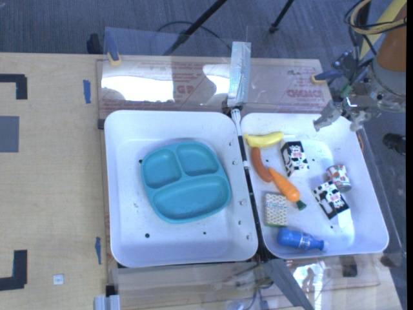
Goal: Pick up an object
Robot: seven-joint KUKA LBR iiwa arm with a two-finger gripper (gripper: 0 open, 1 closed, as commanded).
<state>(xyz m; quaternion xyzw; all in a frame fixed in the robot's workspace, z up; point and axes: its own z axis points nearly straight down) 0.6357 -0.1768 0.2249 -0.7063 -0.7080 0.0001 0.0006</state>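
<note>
Camera view, red lettering point(303, 93) unreadable, mirrored

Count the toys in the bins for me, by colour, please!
Blue: 2, the divided plate and the bottle
Yellow: 1, the banana
Orange: 1, the carrot
Black-and-white: 2 cartons
Other: 2, a small can, a speckled packet
Total: 8

The 2 white bins point(122, 237) look like smooth plastic with a slight sheen, the blue plate point(186, 181) like matt plastic, the carrot point(284, 183) and banana point(262, 138) glossy, the bench point(45, 192) pale matt wood.
</note>
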